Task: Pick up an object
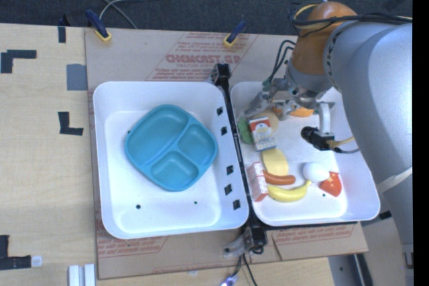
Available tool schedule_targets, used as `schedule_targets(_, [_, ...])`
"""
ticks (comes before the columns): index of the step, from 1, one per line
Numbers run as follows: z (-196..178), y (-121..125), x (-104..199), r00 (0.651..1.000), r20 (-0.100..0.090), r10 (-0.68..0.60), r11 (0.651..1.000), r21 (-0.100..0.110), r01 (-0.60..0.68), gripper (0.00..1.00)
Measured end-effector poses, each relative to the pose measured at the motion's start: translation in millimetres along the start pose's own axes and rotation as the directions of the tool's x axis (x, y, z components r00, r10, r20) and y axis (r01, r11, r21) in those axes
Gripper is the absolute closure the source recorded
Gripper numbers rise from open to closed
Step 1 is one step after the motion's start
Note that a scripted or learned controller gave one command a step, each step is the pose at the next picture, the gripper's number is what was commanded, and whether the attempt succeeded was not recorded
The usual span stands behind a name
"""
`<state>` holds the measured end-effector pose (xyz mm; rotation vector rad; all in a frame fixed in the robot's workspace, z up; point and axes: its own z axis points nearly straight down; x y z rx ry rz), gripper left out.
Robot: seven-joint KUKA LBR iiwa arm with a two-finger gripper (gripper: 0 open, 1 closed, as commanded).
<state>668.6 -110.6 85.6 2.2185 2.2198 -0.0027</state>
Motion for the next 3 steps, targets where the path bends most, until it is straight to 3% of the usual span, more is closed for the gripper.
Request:
schedule_targets(2, [0, 0, 0, 1.0, 0.0, 0.0, 1.0, 0.0, 0.0, 0.0])
schedule_targets(3, [-14, 3, 0, 1.0, 0.002, 0.0, 1.0, -0.009, 0.0, 1.0])
